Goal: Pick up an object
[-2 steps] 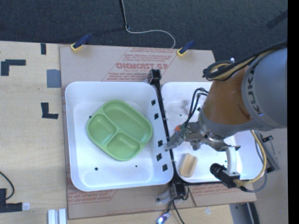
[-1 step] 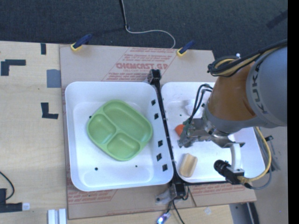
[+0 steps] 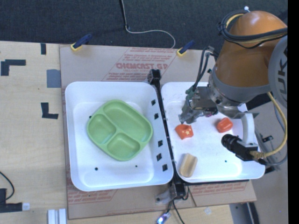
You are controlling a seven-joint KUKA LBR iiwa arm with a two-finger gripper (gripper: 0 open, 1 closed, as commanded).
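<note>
Two shallow white bins sit side by side on the bench point(image 3: 28, 125), over a sheet of brown cardboard point(image 3: 135, 66). The left bin point(image 3: 77, 94) holds a green divided plate point(image 3: 119, 129), lying flat near its middle.

The right bin point(image 3: 215, 171) holds three small things. An orange-red block point(image 3: 184, 131) lies near the bin's left side, a second orange-red piece point(image 3: 224, 124) lies further right, and a tan, rounded piece point(image 3: 188, 164) lies close to the front wall.

The arm point(image 3: 250, 55), with its big orange band, reaches in over the right bin. The end effector point(image 3: 188, 117) hangs low over the bin's floor, just above and beside the orange-red block; the block sits right under its lower tip, so close that it is hard to say whether they touch. Nothing shows between the fingers. Whether they are spread or closed cannot be told from this slant. The second orange-red piece lies to the end effector's right, apart from it, and the tan piece is well clear toward the front.
</note>
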